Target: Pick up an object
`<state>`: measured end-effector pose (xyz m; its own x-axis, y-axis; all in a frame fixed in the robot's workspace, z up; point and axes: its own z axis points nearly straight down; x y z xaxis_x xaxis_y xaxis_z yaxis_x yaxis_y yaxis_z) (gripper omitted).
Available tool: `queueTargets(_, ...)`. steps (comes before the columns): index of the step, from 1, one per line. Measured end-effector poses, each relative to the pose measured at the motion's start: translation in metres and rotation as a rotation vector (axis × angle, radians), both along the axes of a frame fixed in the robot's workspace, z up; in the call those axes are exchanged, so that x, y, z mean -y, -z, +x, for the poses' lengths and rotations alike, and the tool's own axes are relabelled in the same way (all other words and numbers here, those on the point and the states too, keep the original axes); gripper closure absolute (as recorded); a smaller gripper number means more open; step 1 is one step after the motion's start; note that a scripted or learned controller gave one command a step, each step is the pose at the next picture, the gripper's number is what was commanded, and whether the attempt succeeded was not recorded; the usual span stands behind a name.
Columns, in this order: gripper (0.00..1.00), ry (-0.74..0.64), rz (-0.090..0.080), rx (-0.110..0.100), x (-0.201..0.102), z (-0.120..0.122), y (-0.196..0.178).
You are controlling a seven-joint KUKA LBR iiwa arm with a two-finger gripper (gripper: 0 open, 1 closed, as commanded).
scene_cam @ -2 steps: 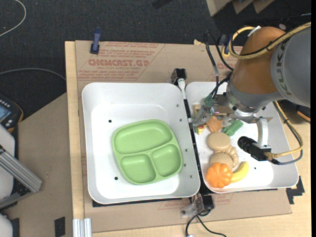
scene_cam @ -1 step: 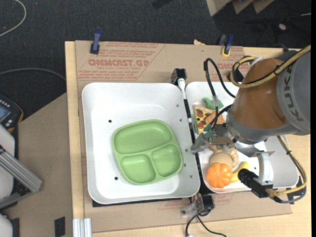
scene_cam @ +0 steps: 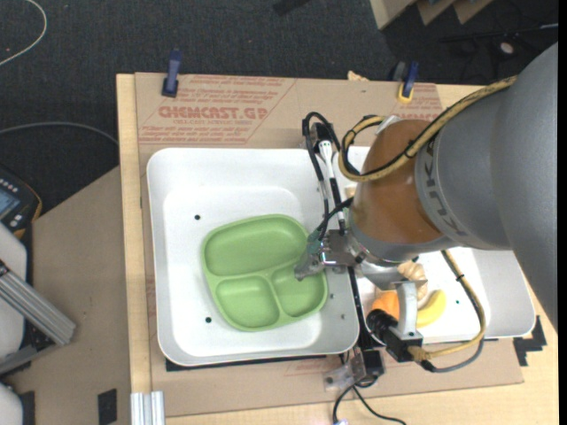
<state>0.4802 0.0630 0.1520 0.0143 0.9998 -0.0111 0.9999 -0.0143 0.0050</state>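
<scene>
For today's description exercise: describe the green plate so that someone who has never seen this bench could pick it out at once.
Start at the left white bin of the two on the bench. The green plate lies flat inside it, near the right wall, with the gripper at its right edge. It is pale green and split into three compartments, unlike the yellow and orange things in the other bin.

Pale green divided plate [scene_cam: 261, 271] in white bin [scene_cam: 177, 237]. Grey arm [scene_cam: 496, 166], orange-brown band [scene_cam: 394, 184]. Yellow and orange objects [scene_cam: 416, 306] in right bin. Tan board [scene_cam: 221, 113], red lettering. Blue clamps [scene_cam: 171, 73].
</scene>
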Motion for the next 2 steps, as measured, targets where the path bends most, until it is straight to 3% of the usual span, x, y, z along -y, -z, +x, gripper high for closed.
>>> queueTargets(1, 0.00, -0.011, 0.011, 0.009, 0.0293, 0.0011, -0.1168)
queueTargets(2, 1.00, -0.014, 0.011, -0.002, 0.0268, -0.0001, -0.1206)
